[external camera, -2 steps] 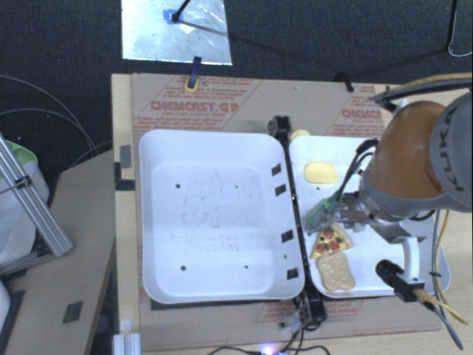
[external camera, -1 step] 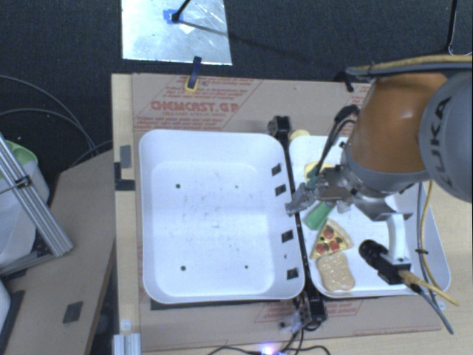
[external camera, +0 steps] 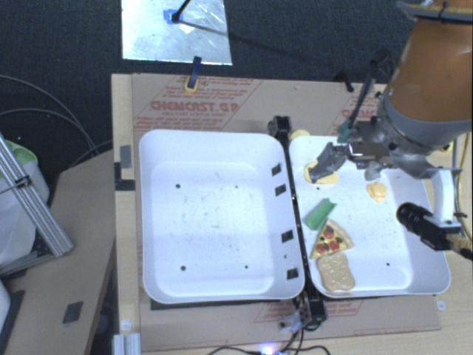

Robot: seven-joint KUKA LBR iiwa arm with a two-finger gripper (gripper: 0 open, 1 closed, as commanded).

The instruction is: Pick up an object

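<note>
The fingers point(external camera: 323, 170) hang over a yellow piece point(external camera: 327, 176) in the right bin point(external camera: 421, 272); whether they are open cannot be told. A green block point(external camera: 320, 213), pizza slice point(external camera: 330, 239) and cracker point(external camera: 335, 271) lie nearby.

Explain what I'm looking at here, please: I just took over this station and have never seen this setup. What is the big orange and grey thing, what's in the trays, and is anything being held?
This is one fixed camera above the bench, looking down at a slant. The big grey and orange shape on the right is the robot arm, reaching in from that side. Its gripper hangs over the upper part of the right bin, right above a pale yellow piece; I cannot tell whether it is holding that piece.

Two shallow white bins sit side by side. The left bin is next to the right one, which holds small toy foods: a green piece, a pizza slice, a tan cracker-like piece and a small yellow lump.
</note>
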